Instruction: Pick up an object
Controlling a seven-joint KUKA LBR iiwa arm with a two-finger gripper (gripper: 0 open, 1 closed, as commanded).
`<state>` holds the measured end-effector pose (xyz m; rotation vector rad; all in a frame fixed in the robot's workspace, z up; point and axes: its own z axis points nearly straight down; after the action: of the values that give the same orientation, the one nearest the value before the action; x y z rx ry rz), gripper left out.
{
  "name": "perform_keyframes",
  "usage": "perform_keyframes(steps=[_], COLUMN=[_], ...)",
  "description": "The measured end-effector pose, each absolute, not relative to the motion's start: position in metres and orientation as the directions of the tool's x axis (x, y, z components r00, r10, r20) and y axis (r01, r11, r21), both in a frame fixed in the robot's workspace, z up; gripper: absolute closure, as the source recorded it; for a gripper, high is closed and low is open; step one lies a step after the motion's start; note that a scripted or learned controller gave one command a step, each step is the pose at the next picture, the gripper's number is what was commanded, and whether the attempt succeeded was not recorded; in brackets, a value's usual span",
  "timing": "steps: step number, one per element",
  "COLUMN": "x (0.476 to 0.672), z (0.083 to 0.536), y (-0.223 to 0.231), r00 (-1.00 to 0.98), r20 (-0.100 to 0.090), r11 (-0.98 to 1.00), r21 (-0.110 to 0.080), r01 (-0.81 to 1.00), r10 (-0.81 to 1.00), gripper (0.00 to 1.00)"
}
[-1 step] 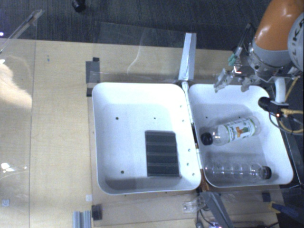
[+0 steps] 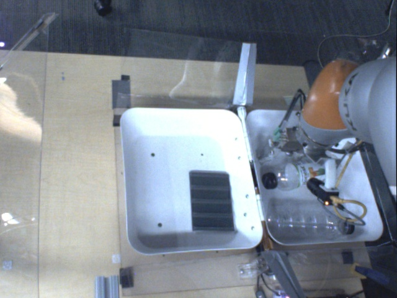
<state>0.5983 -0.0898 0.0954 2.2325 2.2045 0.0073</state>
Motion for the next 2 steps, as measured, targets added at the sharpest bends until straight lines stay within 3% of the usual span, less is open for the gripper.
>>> perform_keyframes(steps=[1,2], x=[0.597,0.579], z=[0.137,0.089], y=[-0.172,-0.187], r00=[-0.222,-0.357], r20=[-0.003,-0.004], r11=[0.222,0.357], r21=[0.008,0.008], r01=[0.975,0.934], r10=[0.975,0.934], gripper=[0.0,0.0])
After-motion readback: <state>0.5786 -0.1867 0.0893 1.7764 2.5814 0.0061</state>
